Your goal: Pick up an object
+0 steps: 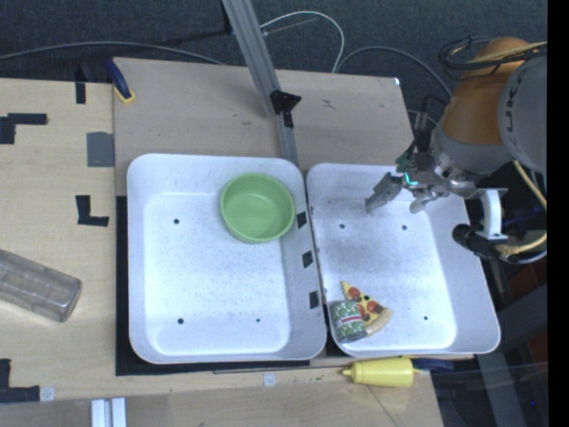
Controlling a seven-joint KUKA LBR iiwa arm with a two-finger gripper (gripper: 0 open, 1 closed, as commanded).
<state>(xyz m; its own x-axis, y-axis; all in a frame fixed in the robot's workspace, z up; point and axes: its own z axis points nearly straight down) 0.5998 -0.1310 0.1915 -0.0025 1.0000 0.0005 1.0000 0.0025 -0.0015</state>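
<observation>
The arm [524, 105] is a thick, rounded grey body with a broad orange band [484, 92] wrapped around it above the wrist. Dark lettering runs along the grey shell near the orange part, too blurred to read. Thin black cables loop over the top of the band, and pale yellowish ones trail down its lower side past a white bracket [492, 216]. The wrist ends in a dark grey metal block with a small teal light, carrying the claw [399, 197] and its two grey fingers [382, 194].
</observation>
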